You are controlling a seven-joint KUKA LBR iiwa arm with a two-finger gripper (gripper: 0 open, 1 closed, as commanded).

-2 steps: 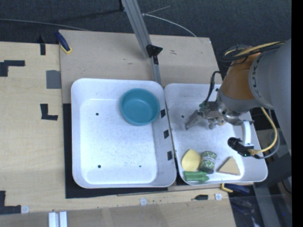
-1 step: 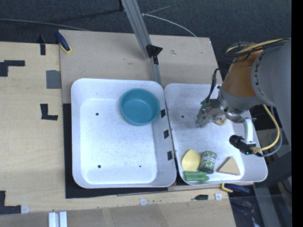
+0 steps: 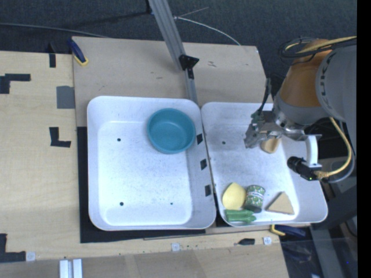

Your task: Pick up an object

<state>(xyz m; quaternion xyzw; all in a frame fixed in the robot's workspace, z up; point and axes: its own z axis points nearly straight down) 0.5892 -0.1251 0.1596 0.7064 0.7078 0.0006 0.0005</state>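
While the grey arm with its orange band reaches in from the right of the camera view, its end effector hangs over the upper part of the right bin. Whether the end effector is open or closed cannot be told from this angle. A small tan object sits just beside the end effector on its right, partly hidden by it; whether it is gripped or merely lying in the bin cannot be told.

Along the near edge of the right bin lies a cluster of things: a yellow lemon-like object, a green item just below it, a small green-patterned can touching the lemon's right side, and a tan wedge further right.

The left bin holds a blue bowl, upright, in its upper right corner. Both bins rest side by side on the wooden table.
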